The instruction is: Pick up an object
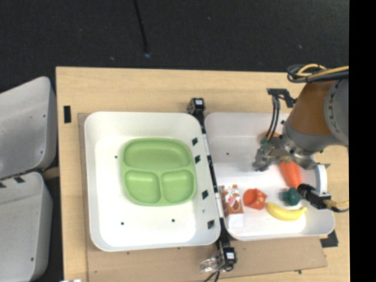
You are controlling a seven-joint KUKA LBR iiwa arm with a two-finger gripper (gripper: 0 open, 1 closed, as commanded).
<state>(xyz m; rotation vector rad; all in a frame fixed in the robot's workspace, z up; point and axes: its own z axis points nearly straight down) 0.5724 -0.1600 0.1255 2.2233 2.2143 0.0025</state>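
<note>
A light wooden desk (70, 93) carries two white bins. The left bin (97, 216) holds a green divided plate (157, 170).

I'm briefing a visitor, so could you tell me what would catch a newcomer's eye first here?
Most striking is the green divided plate in the middle of the left bin. Next comes the grey and orange arm reaching into the right bin, its gripper low above the floor, near a banana, an orange carrot and a red toy.
</note>
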